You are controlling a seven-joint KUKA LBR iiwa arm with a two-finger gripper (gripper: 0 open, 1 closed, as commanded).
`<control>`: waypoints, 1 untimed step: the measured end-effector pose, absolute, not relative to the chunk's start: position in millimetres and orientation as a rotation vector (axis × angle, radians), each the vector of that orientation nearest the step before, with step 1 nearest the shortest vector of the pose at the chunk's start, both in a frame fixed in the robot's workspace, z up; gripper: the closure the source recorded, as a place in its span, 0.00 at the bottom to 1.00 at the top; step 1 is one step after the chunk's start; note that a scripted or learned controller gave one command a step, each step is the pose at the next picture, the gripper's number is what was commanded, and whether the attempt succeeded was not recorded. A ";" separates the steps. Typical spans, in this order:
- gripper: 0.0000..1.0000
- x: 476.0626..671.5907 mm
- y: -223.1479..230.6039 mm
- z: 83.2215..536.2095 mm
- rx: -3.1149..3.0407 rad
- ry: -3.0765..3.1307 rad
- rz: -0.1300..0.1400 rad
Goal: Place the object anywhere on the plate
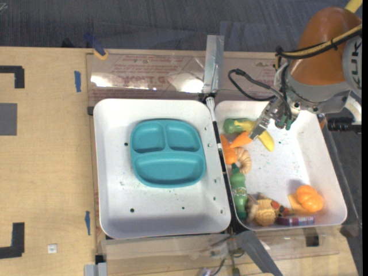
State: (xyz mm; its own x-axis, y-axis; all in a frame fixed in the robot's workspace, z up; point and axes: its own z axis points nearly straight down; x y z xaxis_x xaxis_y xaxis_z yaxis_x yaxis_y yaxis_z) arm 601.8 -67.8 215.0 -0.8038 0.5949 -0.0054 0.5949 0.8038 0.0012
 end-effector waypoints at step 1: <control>1.00 606.4 9.0 220.3 0.818 3.026 0.005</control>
